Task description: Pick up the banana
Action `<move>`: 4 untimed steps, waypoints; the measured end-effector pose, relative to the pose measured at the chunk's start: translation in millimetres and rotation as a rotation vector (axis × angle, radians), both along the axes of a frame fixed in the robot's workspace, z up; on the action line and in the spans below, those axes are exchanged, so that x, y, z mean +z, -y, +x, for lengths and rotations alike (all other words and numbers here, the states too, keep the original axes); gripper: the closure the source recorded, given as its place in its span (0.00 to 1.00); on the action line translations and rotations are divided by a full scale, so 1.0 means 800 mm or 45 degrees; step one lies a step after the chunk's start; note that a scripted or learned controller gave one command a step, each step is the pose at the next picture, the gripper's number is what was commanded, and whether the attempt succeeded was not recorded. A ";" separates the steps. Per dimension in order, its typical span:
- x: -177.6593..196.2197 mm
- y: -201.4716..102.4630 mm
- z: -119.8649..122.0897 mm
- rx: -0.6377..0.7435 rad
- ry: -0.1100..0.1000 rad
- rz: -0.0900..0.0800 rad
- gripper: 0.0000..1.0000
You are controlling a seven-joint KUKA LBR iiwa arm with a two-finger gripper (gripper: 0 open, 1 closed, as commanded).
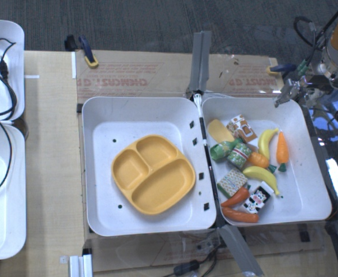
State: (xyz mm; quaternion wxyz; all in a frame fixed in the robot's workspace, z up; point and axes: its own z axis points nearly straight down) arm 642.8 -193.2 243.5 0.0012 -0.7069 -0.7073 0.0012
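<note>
Two bananas lie in the right bin (318, 154): one banana (266, 142) stands nearly upright at about one o'clock in the toy pile, smooth yellow and gently curved, just beside a carrot (282, 149), while a second banana (262, 178) curves across the pile toward five o'clock, partly over a black-and-white carton (258, 199). The gripper (293, 91) hangs past the bin's top right corner at about one o'clock, small and tangled with cables, so I cannot tell its spread

Upside-down red print, seemingly "CHEMC…", on the cardboard sheet (135, 74)
</note>
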 end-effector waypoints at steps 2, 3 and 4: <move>-0.177 -0.011 -0.035 0.120 0.022 -0.009 0.00; -0.166 -0.010 -0.033 0.117 0.029 -0.011 1.00; -0.018 -0.060 0.001 0.034 0.003 -0.002 1.00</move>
